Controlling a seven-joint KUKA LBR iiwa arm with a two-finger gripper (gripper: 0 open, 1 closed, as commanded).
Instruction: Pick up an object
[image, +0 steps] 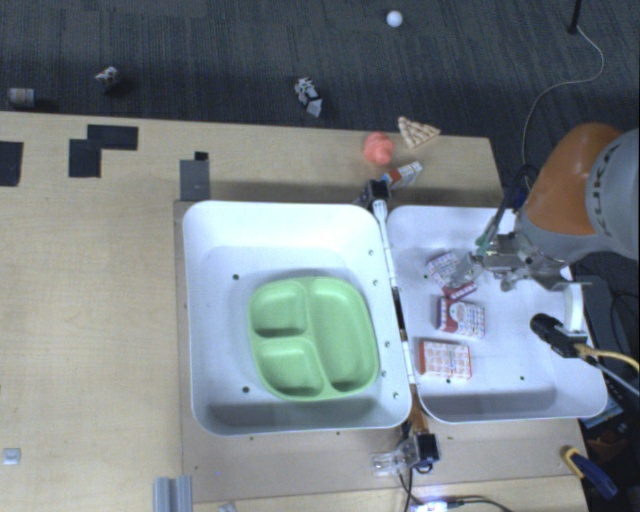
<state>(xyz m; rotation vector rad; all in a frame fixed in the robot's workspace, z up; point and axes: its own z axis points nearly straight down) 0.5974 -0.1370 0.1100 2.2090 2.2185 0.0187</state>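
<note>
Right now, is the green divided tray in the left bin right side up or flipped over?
Right side up. The green tray lies flat in the left bin with its three compartments facing up, hollows and dividing ridges visible.

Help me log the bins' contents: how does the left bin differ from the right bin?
The left bin holds one green divided tray; the right bin holds several small red-and-white packets. The gripper is over the right bin, not the left bin. Both are shallow, white and sit side by side.
</note>
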